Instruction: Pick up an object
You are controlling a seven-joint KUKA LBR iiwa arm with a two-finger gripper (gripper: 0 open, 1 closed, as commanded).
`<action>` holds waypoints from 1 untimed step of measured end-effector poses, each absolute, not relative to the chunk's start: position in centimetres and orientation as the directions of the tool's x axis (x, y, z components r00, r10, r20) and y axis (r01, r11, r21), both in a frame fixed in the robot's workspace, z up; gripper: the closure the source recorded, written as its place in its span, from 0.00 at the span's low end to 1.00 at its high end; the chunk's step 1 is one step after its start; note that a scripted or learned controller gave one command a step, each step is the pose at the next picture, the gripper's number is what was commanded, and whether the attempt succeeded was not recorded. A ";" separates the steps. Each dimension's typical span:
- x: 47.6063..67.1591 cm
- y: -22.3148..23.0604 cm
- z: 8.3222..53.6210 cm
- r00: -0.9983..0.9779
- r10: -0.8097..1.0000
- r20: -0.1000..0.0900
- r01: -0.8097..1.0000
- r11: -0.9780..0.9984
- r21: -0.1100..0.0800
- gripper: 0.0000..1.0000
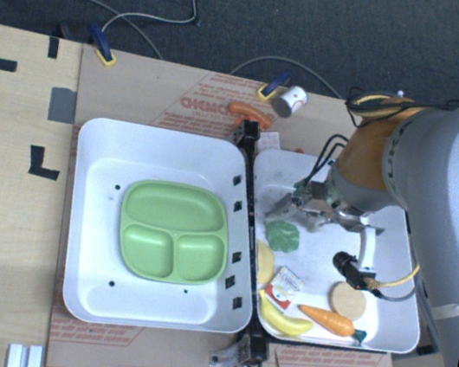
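The claw (289,206) hangs low in the right bin (392,334), just above the green leafy toy (283,235), probably to grasp it; its fingers look apart, holding nothing.

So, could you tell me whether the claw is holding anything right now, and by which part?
It cannot be told. The claw sits low in the right bin, just above the green leafy piece, with nothing seen in its grip.
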State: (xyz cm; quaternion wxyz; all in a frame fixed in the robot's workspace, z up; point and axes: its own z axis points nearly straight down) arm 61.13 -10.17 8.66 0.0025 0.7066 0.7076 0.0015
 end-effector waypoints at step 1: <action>59.1 -9.5 8.7 0.000 1.000 -0.003 1.000 0.000 0.005 0.00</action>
